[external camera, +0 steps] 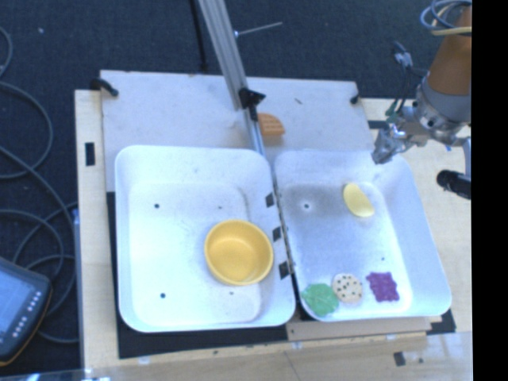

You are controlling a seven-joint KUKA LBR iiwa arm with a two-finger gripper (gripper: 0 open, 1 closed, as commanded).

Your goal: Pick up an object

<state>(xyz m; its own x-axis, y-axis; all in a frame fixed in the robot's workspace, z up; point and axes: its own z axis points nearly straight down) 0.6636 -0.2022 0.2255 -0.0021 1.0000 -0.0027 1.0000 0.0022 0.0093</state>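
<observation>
A yellow lemon slice lies in the far part of the right bin, near and just left of the jaws, which hover over the bin's far right corner holding nothing; how wide they stand cannot be told. The approach appears under way; the next move calls for a descent onto the slice.

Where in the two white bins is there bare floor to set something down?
Left bin: open all around the yellow bowl, widest at its far left. Right bin: free middle between the yellow oval piece and the crowded near row: green blob, dotted cookie, purple piece.
</observation>
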